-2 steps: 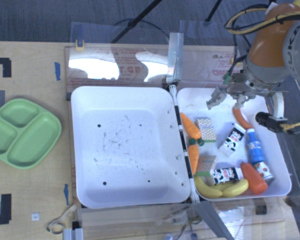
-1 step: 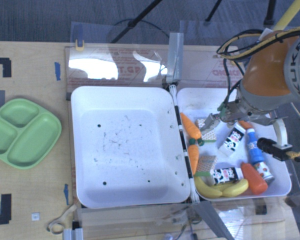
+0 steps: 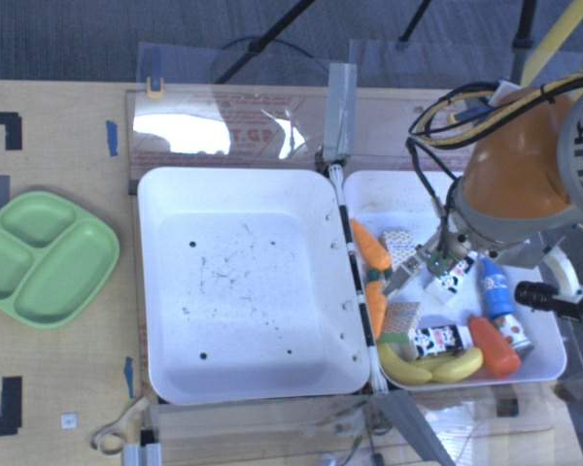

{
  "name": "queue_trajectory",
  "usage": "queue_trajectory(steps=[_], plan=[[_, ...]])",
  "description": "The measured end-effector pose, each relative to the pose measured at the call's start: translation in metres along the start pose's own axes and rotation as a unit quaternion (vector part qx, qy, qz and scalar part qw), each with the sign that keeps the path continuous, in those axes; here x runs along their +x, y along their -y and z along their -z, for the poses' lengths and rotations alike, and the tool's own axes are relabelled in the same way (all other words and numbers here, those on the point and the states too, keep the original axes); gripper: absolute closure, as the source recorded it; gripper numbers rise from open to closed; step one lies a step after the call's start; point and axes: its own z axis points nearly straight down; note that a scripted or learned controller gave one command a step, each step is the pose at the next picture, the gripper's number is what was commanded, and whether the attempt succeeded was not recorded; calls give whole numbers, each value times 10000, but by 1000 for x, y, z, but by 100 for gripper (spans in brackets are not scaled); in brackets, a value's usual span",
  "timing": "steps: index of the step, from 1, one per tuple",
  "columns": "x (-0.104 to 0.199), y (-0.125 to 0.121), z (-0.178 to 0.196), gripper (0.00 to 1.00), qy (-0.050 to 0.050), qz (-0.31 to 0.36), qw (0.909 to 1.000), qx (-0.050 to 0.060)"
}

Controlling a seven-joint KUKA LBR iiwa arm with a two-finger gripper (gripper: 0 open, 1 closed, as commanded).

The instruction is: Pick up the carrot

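Observation:
The carrot [image 3: 371, 246] is an orange tapered piece lying aslant along the left wall of the right bin [image 3: 549, 362]. A second orange piece [image 3: 376, 306] lies just below it by the same wall. My gripper [image 3: 420, 266] hangs low over the middle of the right bin, just right of the carrot and a little below it, under the orange band of the arm [image 3: 515, 168]. Nothing shows clearly in its grasp. A black-and-white patterned item [image 3: 455, 275] sits right beside it.
The right bin also holds a banana [image 3: 432, 367], a black-and-white carton [image 3: 439, 339], a red-orange item [image 3: 494, 346], a blue bottle [image 3: 496, 294] and patterned packets [image 3: 398, 244]. The left bin [image 3: 165, 202] adjoins it. A green divided plate [image 3: 44, 257] lies far left.

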Motion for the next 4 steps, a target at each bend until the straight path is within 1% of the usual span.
queue_trajectory(steps=[1, 2, 3, 4], plan=[[55, 19, 0, 0, 2, 49, 10000, -1], [84, -2, -1, 0, 7, -113, 9999, -5], [39, 15, 26, 0, 23, 1133, 9936, -13], [52, 21, 0, 0, 8, 4536, 8912, -6]])
